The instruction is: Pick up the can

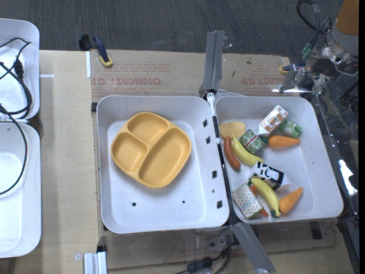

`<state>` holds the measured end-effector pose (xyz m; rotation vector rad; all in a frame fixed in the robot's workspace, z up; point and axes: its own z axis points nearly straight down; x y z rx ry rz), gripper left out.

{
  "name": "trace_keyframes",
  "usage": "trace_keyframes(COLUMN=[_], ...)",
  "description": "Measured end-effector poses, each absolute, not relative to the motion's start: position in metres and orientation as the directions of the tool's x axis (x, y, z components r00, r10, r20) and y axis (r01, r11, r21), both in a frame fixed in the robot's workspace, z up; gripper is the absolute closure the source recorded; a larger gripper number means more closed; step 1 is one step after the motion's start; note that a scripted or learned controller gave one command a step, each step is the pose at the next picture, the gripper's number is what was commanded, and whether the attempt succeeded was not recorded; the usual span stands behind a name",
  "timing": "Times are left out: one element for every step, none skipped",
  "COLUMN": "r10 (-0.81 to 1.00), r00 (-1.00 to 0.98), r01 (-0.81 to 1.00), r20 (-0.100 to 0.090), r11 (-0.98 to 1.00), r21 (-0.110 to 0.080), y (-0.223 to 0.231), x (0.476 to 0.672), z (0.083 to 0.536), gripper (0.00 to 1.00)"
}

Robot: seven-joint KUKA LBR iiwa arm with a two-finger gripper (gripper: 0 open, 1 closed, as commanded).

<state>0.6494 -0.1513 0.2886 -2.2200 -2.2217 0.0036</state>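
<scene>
Yellow banana (267,194) and a carrot (291,199) crowd the near corner of the right bin (325,153); leave them alone. Mid-bin, what looks like the small green can (251,141) lies touching a second banana (244,153), near a hot dog (231,153). Beyond the far rim hangs the gripper (302,80). Its opening is impossible to judge, and nothing is visibly in it. Descend squarely over the can, straddling it without catching that banana.

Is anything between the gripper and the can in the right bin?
Nothing visibly covers the green can from above, but it is crowded. A banana lies against its near side, and a carton lies beside it on the side toward the gripper.
</scene>
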Motion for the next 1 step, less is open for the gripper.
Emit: trace_keyframes(r10=[1.000], r00=[0.025], r01=[1.000], r20=[-0.001], r11=[-0.025], r21=[-0.003], y=[-0.0942], x=[0.6448], z=[0.1548], gripper=[0.00])
